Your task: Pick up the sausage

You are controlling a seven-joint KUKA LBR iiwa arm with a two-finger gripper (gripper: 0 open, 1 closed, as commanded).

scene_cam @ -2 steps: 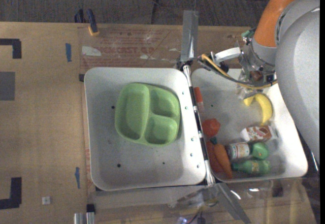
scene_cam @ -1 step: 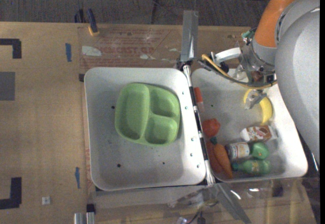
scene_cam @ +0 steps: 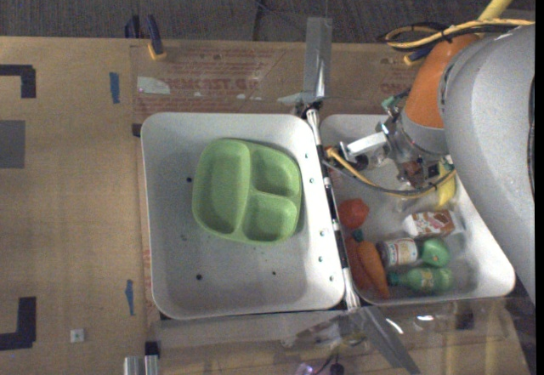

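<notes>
Arm [scene_cam: 476, 110] over rt bin [scene_cam: 493, 271]

A tan bench [scene_cam: 76, 220] carries two white bins [scene_cam: 170, 280] side by side.

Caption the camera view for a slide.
Arm over right bin of toy food; green divided plate in left bin.

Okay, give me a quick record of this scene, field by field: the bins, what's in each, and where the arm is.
left bin: holds a green divided plate
right bin: toy food clustered at its near end
items there: red piece, orange carrot-like piece, green bottle, small jar
sausage: cannot pick it out for certain
arm: reaching in over the right bin
gripper: above the bin's far half, fingers unclear
</notes>
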